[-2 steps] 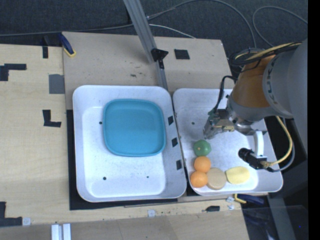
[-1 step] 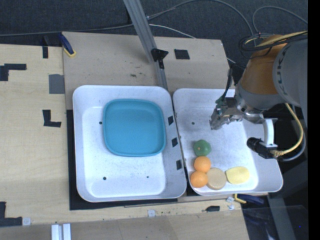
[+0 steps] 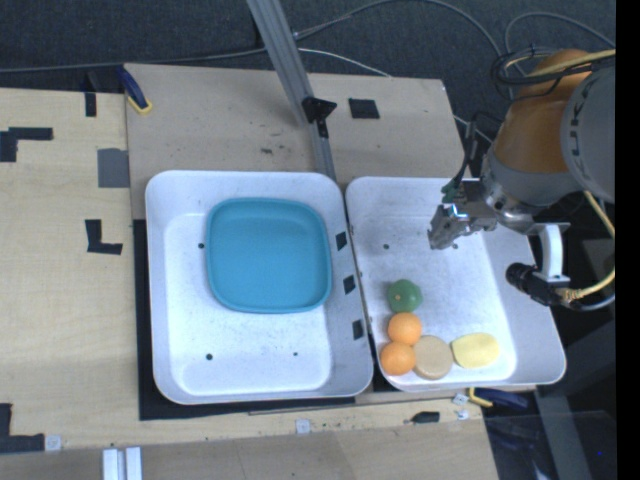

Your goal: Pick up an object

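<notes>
from here i judge the pick not yet made: my gripper hangs over the right bin, whether clenched i cannot tell. the green ball lies at its seven o'clock, untouched.

Two white bins, one blue plate, two oranges, one green ball, one tan disc, one yellow piece.

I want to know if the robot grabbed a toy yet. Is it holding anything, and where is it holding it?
No. The gripper hangs over the right bin with nothing between its fingers. The green ball and the other toys lie in the bin, apart from it.
</notes>
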`<action>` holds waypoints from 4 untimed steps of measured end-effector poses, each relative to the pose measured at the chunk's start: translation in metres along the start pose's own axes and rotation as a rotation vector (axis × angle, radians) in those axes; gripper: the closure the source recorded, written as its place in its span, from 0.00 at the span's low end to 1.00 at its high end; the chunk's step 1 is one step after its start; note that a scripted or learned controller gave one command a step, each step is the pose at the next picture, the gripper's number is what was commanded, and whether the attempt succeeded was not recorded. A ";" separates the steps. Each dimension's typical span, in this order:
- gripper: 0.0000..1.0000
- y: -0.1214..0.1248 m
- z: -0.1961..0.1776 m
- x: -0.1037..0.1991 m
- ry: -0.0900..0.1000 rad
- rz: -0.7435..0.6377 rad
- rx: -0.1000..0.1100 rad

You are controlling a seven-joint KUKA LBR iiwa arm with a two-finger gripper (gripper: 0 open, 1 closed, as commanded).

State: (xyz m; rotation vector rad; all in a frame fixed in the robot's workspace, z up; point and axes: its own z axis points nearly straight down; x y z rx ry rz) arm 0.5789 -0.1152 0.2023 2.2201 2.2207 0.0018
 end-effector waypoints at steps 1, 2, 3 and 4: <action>1.00 -0.009 -0.015 0.049 0.001 -0.004 0.001; 1.00 -0.012 -0.024 0.096 0.000 0.000 0.003; 1.00 -0.019 -0.033 0.146 0.001 -0.004 0.002; 1.00 -0.030 -0.040 0.201 0.001 -0.005 0.002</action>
